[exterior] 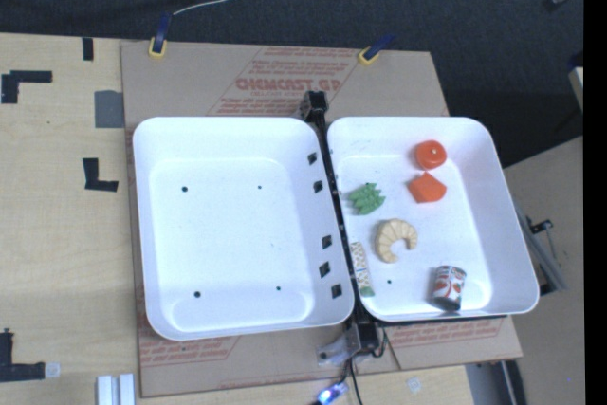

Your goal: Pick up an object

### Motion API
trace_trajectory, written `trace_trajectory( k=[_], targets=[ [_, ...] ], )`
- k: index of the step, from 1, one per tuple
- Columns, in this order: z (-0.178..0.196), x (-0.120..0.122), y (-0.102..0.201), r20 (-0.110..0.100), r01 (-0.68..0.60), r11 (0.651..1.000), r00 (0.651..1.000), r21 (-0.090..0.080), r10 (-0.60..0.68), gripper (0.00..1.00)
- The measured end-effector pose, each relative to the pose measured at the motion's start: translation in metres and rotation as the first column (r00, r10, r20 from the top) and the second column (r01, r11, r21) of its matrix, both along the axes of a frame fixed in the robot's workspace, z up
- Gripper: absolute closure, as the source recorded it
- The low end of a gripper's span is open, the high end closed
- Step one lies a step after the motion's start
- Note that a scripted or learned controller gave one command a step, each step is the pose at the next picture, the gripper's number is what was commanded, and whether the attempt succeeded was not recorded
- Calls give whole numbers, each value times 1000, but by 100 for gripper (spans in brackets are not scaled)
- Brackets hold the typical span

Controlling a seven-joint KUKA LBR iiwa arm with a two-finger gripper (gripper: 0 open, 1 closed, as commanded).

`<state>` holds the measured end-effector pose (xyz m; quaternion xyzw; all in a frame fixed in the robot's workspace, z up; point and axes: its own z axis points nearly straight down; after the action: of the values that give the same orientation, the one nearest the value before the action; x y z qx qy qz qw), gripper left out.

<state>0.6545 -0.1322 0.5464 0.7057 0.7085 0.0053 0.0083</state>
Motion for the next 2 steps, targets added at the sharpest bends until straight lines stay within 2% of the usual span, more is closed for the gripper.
trace_trajectory(
  k=[1,2],
  targets=[
    [-1,1,-1,-19,3,1000,1000,1,-3,100],
    [9,1,-1,-18,2,1000,1000,-1,-2,100]
  ],
)
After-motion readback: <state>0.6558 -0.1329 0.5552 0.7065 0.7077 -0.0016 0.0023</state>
